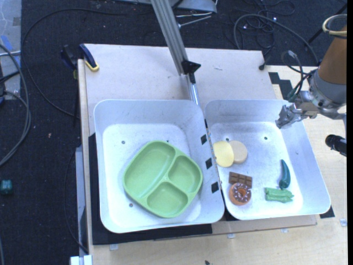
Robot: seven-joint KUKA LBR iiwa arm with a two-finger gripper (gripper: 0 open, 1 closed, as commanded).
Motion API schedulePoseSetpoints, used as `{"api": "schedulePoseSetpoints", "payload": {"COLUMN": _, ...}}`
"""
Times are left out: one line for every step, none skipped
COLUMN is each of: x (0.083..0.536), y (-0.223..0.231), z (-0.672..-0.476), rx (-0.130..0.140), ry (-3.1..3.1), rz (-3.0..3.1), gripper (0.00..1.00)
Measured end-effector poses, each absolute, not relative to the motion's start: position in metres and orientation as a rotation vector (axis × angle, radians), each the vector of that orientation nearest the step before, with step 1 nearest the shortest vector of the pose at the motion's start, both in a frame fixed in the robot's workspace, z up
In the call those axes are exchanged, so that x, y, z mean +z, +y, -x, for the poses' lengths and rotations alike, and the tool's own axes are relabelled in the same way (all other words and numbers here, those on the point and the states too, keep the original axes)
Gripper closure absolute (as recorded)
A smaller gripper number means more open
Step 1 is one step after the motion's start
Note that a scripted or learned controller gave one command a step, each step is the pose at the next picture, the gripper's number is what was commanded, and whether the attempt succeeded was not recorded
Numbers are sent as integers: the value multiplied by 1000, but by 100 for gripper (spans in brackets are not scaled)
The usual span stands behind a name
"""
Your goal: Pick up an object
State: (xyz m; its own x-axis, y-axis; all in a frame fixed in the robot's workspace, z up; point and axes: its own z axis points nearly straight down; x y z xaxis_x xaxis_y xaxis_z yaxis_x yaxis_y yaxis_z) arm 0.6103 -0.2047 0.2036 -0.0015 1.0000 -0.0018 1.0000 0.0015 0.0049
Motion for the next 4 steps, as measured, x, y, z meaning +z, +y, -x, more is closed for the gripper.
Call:
{"api": "schedulePoseSetpoints", "payload": {"x": 248, "y": -200, "z": -612, "rx": 5, "ry": 2220, "rz": -2214, "gripper": 100}}
{"api": "schedulePoseSetpoints", "payload": {"x": 237, "y": -157, "z": -595, "rx": -1, "ry": 2229, "rz": -2217, "gripper": 100}}
{"api": "schedulePoseSetpoints", "payload": {"x": 244, "y": -103, "z": -571, "rx": 0, "ry": 2231, "rz": -2216, "gripper": 100}}
{"api": "schedulePoseSetpoints", "payload": {"x": 232, "y": -55, "z": -547, "rx": -2, "ry": 2229, "rz": -2218, "gripper": 100}}
